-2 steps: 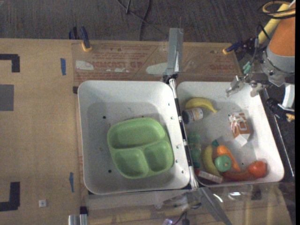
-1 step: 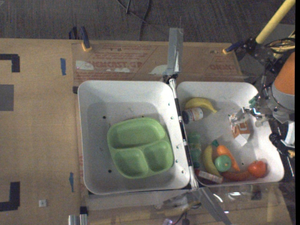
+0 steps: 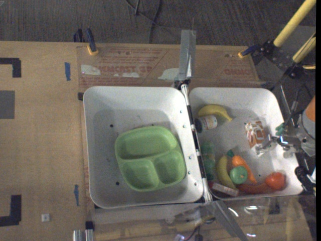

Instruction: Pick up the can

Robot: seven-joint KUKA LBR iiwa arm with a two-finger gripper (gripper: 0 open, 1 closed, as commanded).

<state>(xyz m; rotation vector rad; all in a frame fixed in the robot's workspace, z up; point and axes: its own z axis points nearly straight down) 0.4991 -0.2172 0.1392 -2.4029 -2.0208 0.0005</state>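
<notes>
The can (image 3: 254, 132), white with red and orange print, lies in the right bin (image 3: 235, 95) near its middle right. My gripper (image 3: 269, 143) reaches in over the bin's right wall and sits just to the lower right of the can, close to it or touching its lower end. The view does not show the can lifted; it rests on the bin floor. The grey arm with its orange band (image 3: 312, 109) stands at the right edge of the view.
The right bin also holds a banana (image 3: 214, 111), a small dark-capped bottle (image 3: 207, 123), a second banana (image 3: 224, 168), a carrot (image 3: 241, 162), a green round fruit (image 3: 238, 174) and a red pepper (image 3: 273, 181). A green divided tray (image 3: 150, 157) lies in the left bin (image 3: 100, 114).
</notes>
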